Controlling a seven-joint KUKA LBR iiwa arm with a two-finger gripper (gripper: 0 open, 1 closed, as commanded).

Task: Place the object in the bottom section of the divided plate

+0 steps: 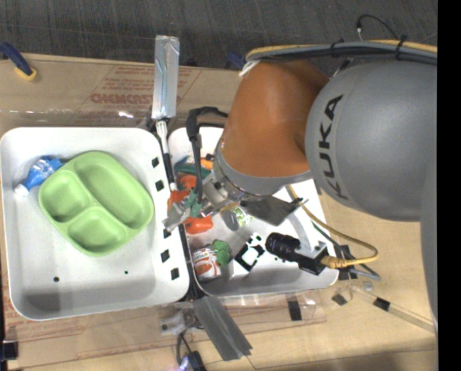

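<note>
The green divided plate (96, 201) is seen in the left bin (29, 284), toward 9 o'clock, and nothing has been put in its bottom section. Lots of open room is left around it. In the crowded right bin (292, 284), an orange toy (199, 224) lies under the pincer (195, 207); whether anything is held cannot be told.

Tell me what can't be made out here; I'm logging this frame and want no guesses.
- Pincer: the arm's orange band overhangs it in the camera view, so whether it is open or shut is unclear.
- Right bin: largely covered by the arm; its small items are too cluttered to identify.
- Blue item beside the green divided plate: partly hidden by the plate's rim.
</note>
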